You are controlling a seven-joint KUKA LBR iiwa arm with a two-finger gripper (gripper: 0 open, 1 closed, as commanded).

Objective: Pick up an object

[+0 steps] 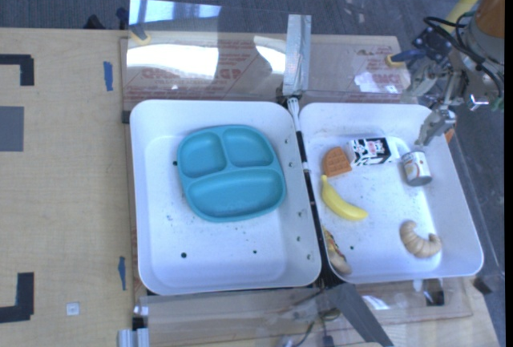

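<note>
— Two white bins (152, 201) sit side by side on the bench; where's the claw (437, 127)?
— Over the right bin's far right corner, holding nothing; spread or pressed, I cannot tell.
— And the nearest object?
— A small can (415, 167) lies just below it, beside the milk carton (370, 151).

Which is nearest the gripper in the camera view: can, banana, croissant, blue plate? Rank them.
From the gripper, at the right bin's far right corner:
1. Can, just below the gripper.
2. Croissant and banana, too close to call; croissant at the near right, banana mid-bin.
3. Blue plate, in the left bin.
</note>
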